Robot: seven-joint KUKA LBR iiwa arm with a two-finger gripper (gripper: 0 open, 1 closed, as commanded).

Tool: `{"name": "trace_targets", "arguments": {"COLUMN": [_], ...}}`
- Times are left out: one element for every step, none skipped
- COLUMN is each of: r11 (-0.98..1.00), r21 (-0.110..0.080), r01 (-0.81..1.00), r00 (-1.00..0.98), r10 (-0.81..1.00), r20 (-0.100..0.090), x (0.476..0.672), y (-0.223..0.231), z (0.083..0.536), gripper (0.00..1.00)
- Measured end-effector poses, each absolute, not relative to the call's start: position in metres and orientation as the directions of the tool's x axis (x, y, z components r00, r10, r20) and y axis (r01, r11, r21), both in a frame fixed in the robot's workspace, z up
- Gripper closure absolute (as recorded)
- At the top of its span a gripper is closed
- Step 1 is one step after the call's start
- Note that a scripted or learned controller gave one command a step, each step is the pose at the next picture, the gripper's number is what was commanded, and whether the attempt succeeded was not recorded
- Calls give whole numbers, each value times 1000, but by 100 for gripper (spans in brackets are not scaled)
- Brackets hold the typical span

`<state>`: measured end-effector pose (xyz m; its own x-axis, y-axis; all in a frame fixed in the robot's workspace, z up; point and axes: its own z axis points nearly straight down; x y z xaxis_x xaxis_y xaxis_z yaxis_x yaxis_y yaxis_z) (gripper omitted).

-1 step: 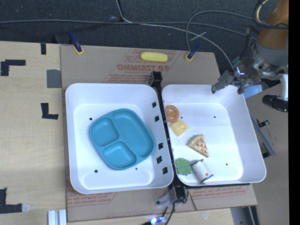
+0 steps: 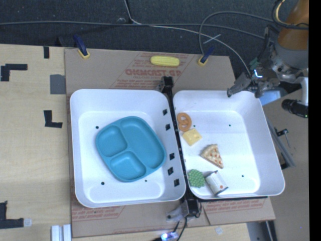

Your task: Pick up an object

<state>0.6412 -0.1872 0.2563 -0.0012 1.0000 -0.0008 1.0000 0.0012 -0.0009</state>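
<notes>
The right bin point(image 2: 251, 115) holds a pretzel point(image 2: 184, 120), a yellow cheese block point(image 2: 192, 136), a pizza slice point(image 2: 213, 156), a green leafy piece point(image 2: 196, 177) and a small can point(image 2: 216, 183) lying on its side. All lie along the bin's left and lower part. My gripper point(image 2: 247, 86) hovers over the bin's far right corner, well away from the objects, at the end of the grey arm with its orange band point(image 2: 296, 14). Nothing shows between its dark fingers.
The left bin point(image 2: 83, 134) holds a blue divided plate point(image 2: 130, 148). A yellow banana-like object point(image 2: 164, 61) lies on the cardboard behind the bins. Cables run across the dark back area, and clamps hold the cardboard's far edge.
</notes>
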Motion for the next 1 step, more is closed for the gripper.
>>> {"name": "trace_targets", "arguments": {"r11": [1], "r21": [-6], "r01": [1000], "r00": [-1], "r10": [1000], "r20": [-1], "x": [632], "y": [-182], "z": [199], "gripper": [0]}}
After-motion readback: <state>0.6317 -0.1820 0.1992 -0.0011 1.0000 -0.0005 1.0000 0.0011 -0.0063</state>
